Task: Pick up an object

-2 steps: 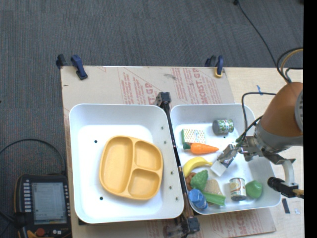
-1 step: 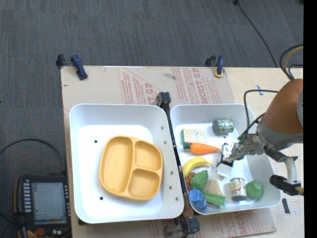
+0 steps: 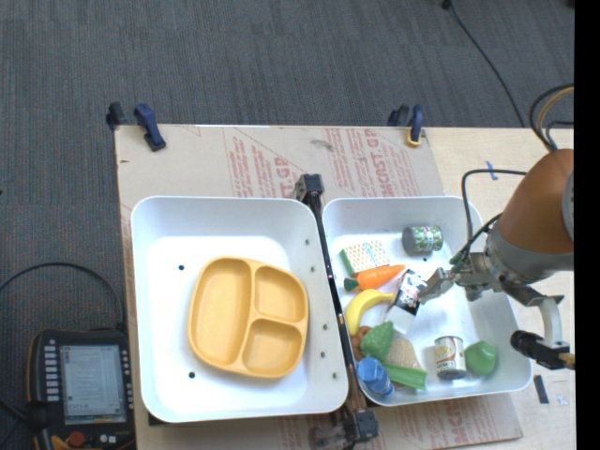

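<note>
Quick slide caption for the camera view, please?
Gripper over the right bin near a small black-and-white packet and toy banana; yellow divided plate in left bin.

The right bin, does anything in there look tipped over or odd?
Nothing looks spilled or damaged. One can lies on its side near the right bin's far wall, while the other can stands upright.

right bin point(image 3: 487, 378): left half crowded | bare floor far-right | left bin point(image 3: 169, 251): yellow tray point(image 3: 248, 315) central
</note>
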Controlling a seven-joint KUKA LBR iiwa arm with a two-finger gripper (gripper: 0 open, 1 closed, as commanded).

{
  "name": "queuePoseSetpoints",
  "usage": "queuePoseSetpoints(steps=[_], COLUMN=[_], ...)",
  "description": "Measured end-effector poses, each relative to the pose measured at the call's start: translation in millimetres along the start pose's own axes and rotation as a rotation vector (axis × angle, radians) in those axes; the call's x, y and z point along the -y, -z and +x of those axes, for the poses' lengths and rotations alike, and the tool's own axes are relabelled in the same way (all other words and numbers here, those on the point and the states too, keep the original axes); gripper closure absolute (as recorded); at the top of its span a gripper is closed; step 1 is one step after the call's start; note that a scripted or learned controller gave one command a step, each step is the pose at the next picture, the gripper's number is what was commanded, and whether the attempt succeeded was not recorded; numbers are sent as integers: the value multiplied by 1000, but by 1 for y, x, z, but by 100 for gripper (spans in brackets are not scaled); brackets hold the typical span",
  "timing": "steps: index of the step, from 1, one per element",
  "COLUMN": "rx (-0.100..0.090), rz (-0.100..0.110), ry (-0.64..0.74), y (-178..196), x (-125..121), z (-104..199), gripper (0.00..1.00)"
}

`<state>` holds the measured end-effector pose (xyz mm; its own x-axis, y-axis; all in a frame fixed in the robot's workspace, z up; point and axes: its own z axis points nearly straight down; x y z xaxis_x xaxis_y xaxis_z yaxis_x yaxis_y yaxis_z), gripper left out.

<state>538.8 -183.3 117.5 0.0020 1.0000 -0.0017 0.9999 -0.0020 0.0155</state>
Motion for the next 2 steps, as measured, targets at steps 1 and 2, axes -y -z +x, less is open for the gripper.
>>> queuePoseSetpoints(steps=[1,2], rx=[0,-6], rz=[3,2], ry=[1,6], y=[-15,-18], x=[25,-21], z=[36,24], gripper=[0,0])
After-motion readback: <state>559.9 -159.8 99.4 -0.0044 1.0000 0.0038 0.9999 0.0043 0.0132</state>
